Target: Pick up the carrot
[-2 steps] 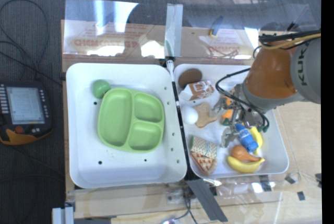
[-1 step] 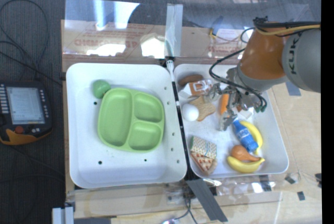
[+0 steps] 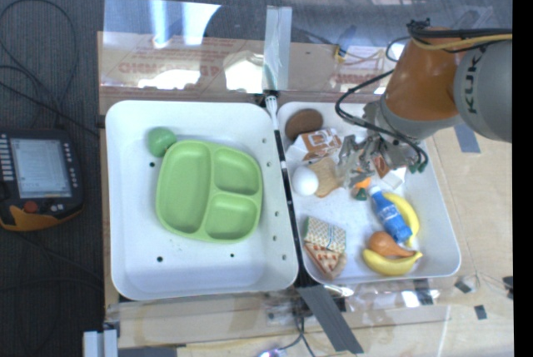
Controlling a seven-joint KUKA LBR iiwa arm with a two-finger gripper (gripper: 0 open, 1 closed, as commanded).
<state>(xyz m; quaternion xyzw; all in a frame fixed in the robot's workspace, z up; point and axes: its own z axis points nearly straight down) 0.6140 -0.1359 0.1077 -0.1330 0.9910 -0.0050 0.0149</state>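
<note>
two white bins sit side by side. the left bin (image 3: 125, 264) holds a green divided plate (image 3: 210, 190) and a green ball (image 3: 161, 140). in the right bin (image 3: 441, 251), the gripper (image 3: 364, 162) hangs over the clutter; whether it grips anything cannot be told. the carrot (image 3: 361, 185), orange, lies just beneath it, beside a blue bottle (image 3: 390, 214) and banana (image 3: 398, 251).

a green divided plate (image 3: 210, 190) is set in the left bin (image 3: 133, 264) — a green ball (image 3: 161, 140) beside it. a banana (image 3: 398, 243), blue bottle (image 3: 391, 214) and white egg (image 3: 306, 180) are seen in the right bin (image 3: 445, 251).
</note>
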